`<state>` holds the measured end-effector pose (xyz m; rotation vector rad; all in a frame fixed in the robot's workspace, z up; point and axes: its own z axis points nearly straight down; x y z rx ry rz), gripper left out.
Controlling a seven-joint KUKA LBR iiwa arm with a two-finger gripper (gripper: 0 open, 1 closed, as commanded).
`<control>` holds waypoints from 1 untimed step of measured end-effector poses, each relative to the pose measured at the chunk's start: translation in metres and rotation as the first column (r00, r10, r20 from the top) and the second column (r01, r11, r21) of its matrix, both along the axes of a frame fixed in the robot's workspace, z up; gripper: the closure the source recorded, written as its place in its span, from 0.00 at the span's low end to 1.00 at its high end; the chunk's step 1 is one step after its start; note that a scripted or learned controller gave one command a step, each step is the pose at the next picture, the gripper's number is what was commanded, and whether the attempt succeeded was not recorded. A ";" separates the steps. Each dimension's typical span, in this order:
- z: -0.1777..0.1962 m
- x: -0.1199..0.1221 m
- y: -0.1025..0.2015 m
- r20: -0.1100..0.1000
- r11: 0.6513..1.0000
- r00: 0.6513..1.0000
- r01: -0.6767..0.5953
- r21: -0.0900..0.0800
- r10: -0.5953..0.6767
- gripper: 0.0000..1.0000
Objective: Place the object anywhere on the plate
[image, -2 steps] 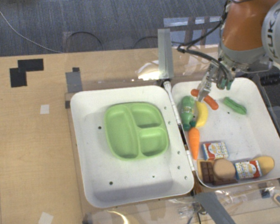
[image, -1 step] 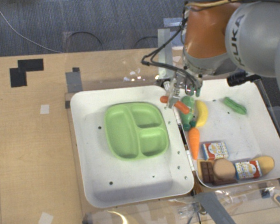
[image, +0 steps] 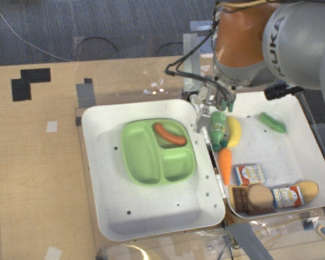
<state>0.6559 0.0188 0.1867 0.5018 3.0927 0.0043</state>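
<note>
A green divided plate [image: 149, 163] lies in the left white bin [image: 114, 219]. A red-orange sausage [image: 169, 134] rests in the plate's upper right compartment. My gripper [image: 211, 110] hangs over the seam between the two bins, just right of the plate's top right corner. Directly below it in the right bin a small green bottle-like object [image: 217, 129] lies against a yellow banana [image: 234, 132]. The view does not show whether anything sits inside the gripper.
The right bin [image: 305, 157] also holds a carrot [image: 225, 166], a green pod [image: 272, 122], a small carton [image: 248, 175], a brown bar [image: 240, 200] and a labelled bread roll [image: 282, 195]. The arm's bulk [image: 279, 31] looms over the right bin's back edge.
</note>
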 end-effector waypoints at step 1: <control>0.071 -0.009 -0.083 0.004 0.952 0.952 0.305 0.001 -0.305 0.00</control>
